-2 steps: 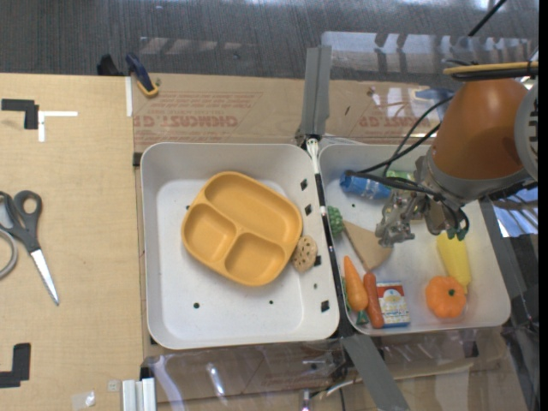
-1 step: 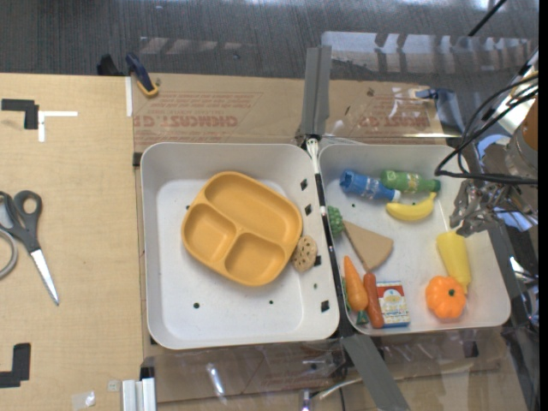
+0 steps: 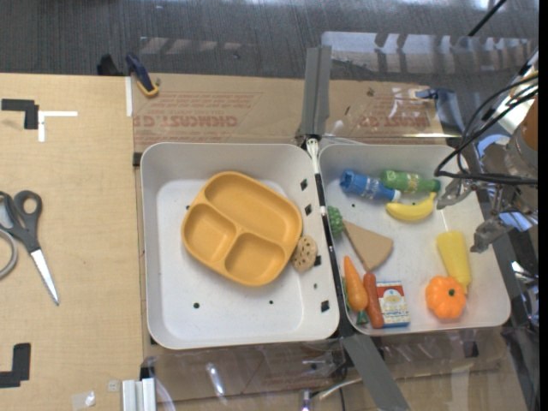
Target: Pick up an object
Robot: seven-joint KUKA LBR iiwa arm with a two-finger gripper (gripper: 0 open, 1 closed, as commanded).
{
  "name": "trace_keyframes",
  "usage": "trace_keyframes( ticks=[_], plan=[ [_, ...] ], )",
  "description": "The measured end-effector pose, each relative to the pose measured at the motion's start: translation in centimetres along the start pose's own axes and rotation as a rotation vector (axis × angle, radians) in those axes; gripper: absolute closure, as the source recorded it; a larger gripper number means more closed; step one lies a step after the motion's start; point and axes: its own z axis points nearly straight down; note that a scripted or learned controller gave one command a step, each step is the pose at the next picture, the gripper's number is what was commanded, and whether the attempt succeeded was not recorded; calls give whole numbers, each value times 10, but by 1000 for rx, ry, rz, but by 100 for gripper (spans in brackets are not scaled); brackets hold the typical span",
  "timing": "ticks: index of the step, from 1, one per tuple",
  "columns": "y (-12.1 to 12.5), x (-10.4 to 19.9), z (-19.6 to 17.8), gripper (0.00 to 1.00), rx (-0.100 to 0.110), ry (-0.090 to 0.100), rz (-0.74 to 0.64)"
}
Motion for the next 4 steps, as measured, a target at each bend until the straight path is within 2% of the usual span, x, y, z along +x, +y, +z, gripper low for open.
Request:
trace_keyframes(
  ticks=[1, 2, 3, 4],
  plan=[
    [22, 55, 96, 0, 1, 0, -1],
    [64, 54, 106, 0, -4, 4, -99],
    [89, -82, 105, 0, -2, 1, -18],
    [88, -83, 95, 100, 0, -5, -16]
  ],
)
